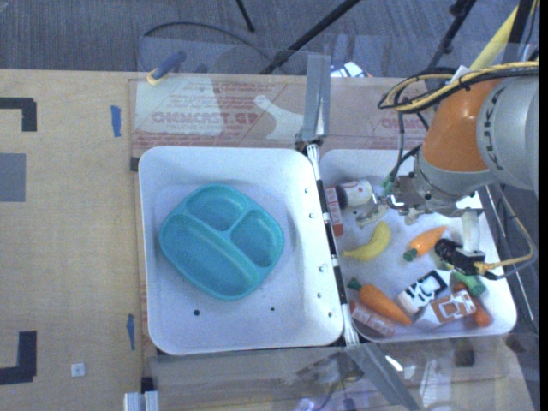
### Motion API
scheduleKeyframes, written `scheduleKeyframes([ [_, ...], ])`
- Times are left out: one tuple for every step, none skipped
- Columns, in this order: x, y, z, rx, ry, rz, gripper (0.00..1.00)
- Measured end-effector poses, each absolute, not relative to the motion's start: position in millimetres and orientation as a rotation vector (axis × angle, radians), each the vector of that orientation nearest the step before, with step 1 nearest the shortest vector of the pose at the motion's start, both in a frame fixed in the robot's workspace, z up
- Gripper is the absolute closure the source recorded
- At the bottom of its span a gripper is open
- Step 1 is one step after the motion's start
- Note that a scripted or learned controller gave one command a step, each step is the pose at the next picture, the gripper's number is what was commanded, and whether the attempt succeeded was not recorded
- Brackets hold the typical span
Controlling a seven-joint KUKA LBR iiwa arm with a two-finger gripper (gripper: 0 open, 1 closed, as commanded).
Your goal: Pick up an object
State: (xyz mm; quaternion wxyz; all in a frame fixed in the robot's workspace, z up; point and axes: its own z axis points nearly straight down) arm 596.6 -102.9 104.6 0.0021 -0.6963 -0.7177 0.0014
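Note:
The right bin [505, 315] holds several small items. A yellow banana [374, 243] lies near its middle, with a small orange carrot [425, 241] to its right. A larger carrot [383, 303] lies toward the front. A white can with a red end [354, 194] rests at the back left. A black-and-white box [421, 289] and an orange-brown carton [451, 308] sit at the front right. My gripper [409, 208] hangs over the back of this bin, between the can and the small carrot, just above the banana. I see nothing between its tips.
The left bin [171, 315] holds a teal divided plate [223, 240]. A red-and-white packet [329, 210] lies along the right bin's left wall, and another packet [370, 322] lies at its front edge. A metal divider post [313, 110] stands behind the bins.

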Motion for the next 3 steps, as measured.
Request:
scheduleKeyframes([
  [575.7, -185, 85, -2.102, -2.334, -0.001, 0.0],
  [522.4, -200, 87, -2.173, -2.266, -0.013, 0.0],
  [522.1, -203, 95, -2.181, -2.263, -0.01, 1.0],
])
